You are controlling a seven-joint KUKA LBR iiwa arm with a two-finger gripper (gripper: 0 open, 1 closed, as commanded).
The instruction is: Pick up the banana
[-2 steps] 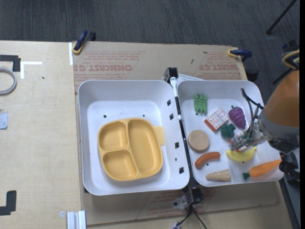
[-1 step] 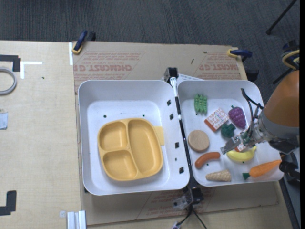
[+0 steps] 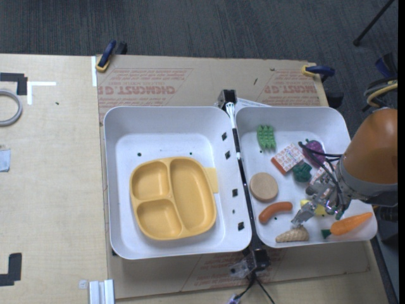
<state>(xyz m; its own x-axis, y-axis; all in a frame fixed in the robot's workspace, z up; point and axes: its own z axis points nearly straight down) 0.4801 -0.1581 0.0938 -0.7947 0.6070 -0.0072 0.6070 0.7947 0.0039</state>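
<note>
My hand (image 3: 316, 206) sits low in the right bin (image 3: 338, 120), over its lower right part. Wrist and orange band cover much of that corner. Finger state: cannot tell, the metal parts blur into the clutter there.

Banana (image 3: 314, 209): only a small yellow patch shows, right at my hand, mostly hidden under it. Shape and full length not readable. Whether I touch it or hover above it, cannot tell. It lies in the right bin, between the sausage (image 3: 275, 211) and the carrot (image 3: 350, 224), above the cone (image 3: 292, 235).

Counts. Two white bins side by side on the worktop (image 3: 50, 189). Left bin (image 3: 120, 170): one yellow divided plate (image 3: 172, 197) with three compartments, plus a pale yellow flat piece (image 3: 213, 180) peeking from under its right edge, mostly hidden. Right bin: one green block (image 3: 266, 137), one round tan cookie (image 3: 264, 186), one orange-red sausage, one cone at the lower rim, one carrot with green tip at the lower right rim, one red and white checked packet (image 3: 287, 158), one dark green lump (image 3: 302, 171), one purple item (image 3: 313, 149) partly behind my arm, hard to name.

Cardboard sheet (image 3: 145, 81) under the bins. Two blue clamps at its top edge, left one (image 3: 105, 55) and right one (image 3: 318, 71). Black clip (image 3: 227, 97) where the bins meet at the top.
</note>
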